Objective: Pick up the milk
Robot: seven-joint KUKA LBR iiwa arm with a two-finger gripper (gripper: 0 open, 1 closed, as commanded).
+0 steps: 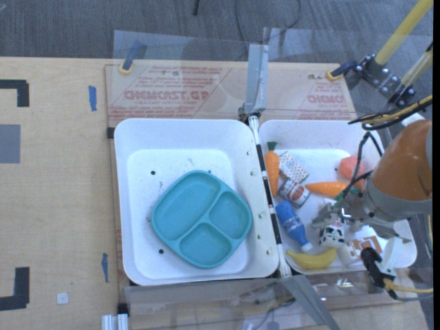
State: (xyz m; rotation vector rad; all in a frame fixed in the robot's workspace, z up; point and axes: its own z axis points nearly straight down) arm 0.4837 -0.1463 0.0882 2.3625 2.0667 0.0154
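The milk [333,236] is a small white carton with black cow spots, lying in the right bin [313,150] near its front, just above the banana [313,258]. My gripper [336,217] hangs directly over the milk's upper end, with the grey and orange arm [405,174] reaching in from the right. The gripper's lower part overlaps the carton's top, so I cannot make out whether it touches the milk.
The right bin also holds two carrots [273,170] [326,188], a can [297,194], a blue bottle [292,224], a patterned packet [292,167] and a pink item [349,166]. A teal divided plate [201,218] lies in the left bin [137,150].
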